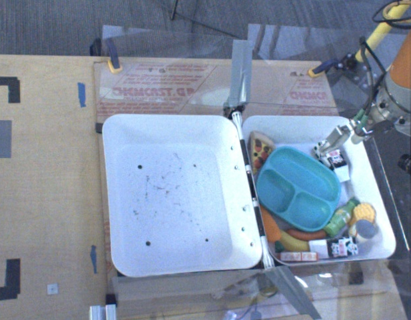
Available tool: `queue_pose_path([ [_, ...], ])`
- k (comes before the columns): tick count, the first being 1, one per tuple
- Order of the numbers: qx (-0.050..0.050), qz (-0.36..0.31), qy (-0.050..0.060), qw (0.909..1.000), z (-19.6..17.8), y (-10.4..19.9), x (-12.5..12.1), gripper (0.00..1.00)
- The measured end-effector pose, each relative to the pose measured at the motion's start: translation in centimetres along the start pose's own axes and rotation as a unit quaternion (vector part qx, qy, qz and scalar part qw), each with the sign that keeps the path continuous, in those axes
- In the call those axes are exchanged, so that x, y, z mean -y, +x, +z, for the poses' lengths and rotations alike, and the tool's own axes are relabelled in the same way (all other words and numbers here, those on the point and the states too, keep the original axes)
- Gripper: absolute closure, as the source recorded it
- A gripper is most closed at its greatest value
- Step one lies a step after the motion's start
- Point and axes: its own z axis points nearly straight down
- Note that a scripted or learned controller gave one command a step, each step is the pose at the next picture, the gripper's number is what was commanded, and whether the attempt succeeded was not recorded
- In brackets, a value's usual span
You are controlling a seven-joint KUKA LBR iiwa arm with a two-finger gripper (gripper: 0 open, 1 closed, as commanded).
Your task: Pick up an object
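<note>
Look to the right of the frame: your pincer (327, 145) hangs low over the upper right part of the right bin (382, 199), but you cannot tell whether it grips anything. Just below it lies a small black-and-white box (336, 160), touching the upper right rim of the teal divided plate (298, 187). The plate rests tilted on a pile: a patterned slice (260, 151) at its upper left, a corn cob (364, 213) and a green bottle (339, 221) at its lower right. The left bin (125, 139) sits beside it on the surface (45, 179).
</note>
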Motion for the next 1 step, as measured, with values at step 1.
queue_pose_path([
  [1,-0.002,-0.16,0.0,0.9871,11.98,2.52,0.68,0.0],
])
